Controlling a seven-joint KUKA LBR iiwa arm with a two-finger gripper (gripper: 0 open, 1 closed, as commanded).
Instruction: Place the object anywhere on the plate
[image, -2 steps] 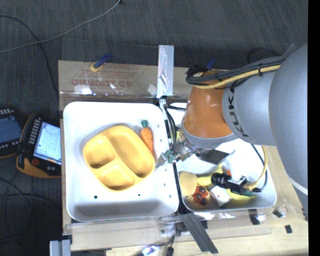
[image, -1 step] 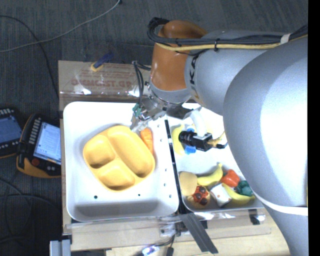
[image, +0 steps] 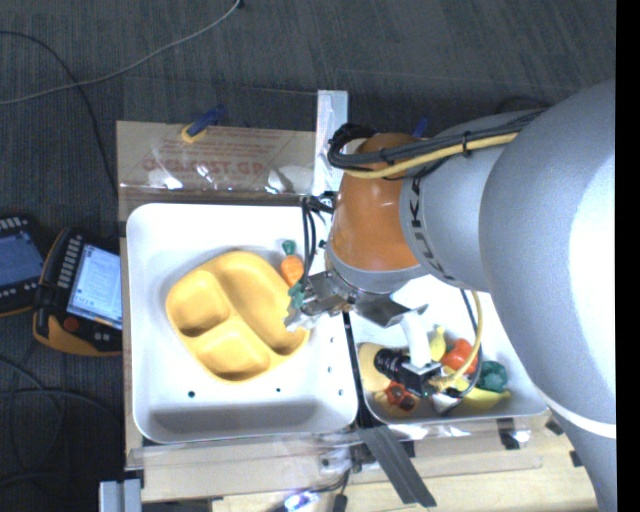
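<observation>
A yellow plate (image: 228, 310) with three compartments lies in the left bin (image: 175, 415). A small orange toy carrot (image: 290, 268) with a green top sits at the plate's right rim, near the bin's right wall. My gripper (image: 300, 303) hangs just below the carrot, over the plate's right edge, with a bit of green showing beside it. The arm's orange band and grey wrist cover the gap between the bins and hide the gripper from above. Whether the carrot touches the gripper is unclear.
The right bin (image: 520, 405) holds several toy foods: a banana (image: 482, 396), a red piece (image: 457, 357), a green piece (image: 491, 376) and dark items. A clear bag (image: 215, 165) lies behind the left bin. A handheld pendant (image: 80, 290) rests on the floor at left.
</observation>
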